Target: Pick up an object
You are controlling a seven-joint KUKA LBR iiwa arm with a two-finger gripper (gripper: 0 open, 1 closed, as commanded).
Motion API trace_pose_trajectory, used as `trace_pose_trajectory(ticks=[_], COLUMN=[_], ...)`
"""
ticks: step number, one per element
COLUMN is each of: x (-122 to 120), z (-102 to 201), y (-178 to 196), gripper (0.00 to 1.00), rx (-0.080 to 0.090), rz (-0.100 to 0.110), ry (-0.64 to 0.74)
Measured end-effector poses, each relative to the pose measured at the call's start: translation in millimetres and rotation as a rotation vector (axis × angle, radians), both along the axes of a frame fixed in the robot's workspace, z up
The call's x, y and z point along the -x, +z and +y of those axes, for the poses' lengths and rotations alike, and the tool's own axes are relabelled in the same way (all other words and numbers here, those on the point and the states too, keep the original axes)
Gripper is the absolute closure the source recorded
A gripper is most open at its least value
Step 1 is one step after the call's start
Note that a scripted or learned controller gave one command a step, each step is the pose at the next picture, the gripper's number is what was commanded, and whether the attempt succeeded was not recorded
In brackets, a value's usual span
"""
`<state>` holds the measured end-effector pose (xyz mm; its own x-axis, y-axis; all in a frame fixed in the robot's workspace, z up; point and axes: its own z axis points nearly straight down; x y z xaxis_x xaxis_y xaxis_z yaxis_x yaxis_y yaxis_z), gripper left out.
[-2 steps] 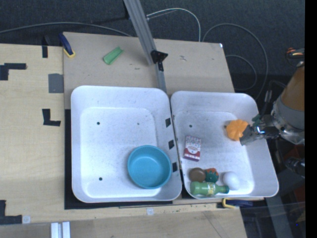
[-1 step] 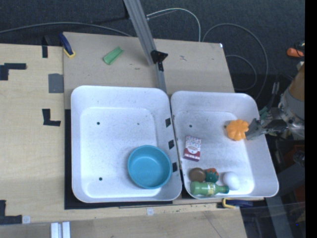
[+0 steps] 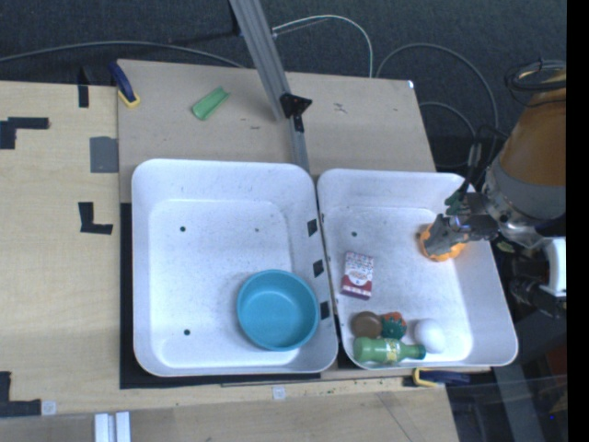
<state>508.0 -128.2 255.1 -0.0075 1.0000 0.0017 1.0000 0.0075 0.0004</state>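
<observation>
My gripper (image 3: 444, 236) reaches in from the right and sits low over the right bin (image 3: 479, 334), right on top of a small orange object (image 3: 434, 247) near the bin's right wall. Its dark fingers partly hide that object. A red and white carton (image 3: 357, 274) lies in the bin's middle. Along the front wall sit a brown ball (image 3: 366, 324), a small orange and teal object (image 3: 394, 323), a green bottle (image 3: 387, 349) on its side and a white ball (image 3: 430, 336).
The left bin (image 3: 184, 210) holds a blue bowl (image 3: 276, 308) at its front right. A grey pole (image 3: 262, 40) slants over the bench behind the bins. A green block (image 3: 210, 103) and a blue and yellow clamp (image 3: 124, 86) lie on the board behind.
</observation>
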Motion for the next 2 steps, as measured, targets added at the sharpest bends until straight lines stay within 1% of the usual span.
trace_pose_trajectory(ticks=[1, 2], x=[-14.2, -19.4], z=[44.0, 99.5], y=[-10.3, -23.9], gripper=[1.0, 1.0], rx=[0.001, 0.0], rz=[0.003, 0.004], ry=[-0.002, -0.001])
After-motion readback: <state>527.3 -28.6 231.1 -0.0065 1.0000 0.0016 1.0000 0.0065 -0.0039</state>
